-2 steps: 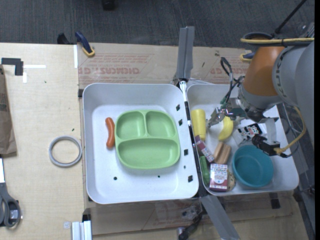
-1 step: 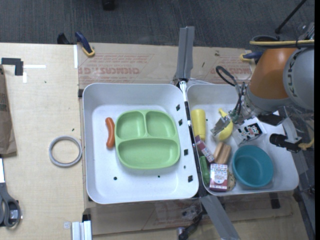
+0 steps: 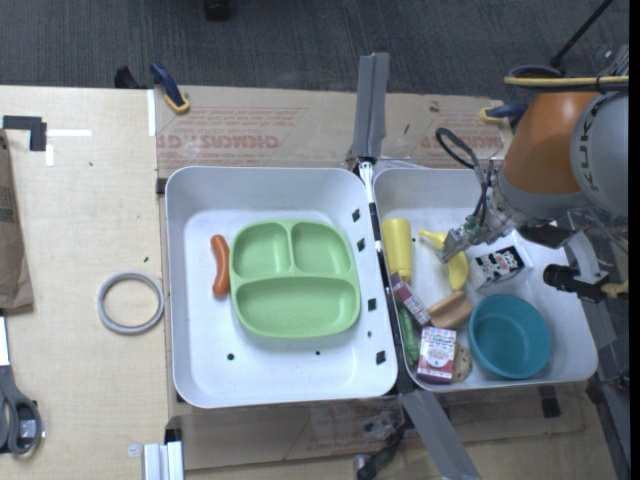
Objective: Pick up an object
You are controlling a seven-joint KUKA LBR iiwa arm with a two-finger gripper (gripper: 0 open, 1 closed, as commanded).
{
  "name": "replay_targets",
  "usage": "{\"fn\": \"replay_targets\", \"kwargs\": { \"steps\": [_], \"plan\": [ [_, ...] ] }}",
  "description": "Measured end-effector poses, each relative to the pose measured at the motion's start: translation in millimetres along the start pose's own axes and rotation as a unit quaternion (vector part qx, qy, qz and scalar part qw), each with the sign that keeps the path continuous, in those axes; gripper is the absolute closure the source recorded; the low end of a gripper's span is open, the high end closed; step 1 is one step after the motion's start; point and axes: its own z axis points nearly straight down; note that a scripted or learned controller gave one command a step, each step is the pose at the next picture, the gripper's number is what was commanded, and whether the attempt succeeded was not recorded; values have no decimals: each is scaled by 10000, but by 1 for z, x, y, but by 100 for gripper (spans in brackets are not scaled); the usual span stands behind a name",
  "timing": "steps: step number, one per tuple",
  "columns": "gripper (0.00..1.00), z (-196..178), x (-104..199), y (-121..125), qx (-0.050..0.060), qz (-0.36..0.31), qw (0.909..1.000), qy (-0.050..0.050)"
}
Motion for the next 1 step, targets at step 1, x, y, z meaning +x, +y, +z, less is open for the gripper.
{"fn": "replay_targets", "kwargs": {
  "steps": [1],
  "plan": [
    [100,-91,35,74,6,611,9981,-1]
  ]
}}
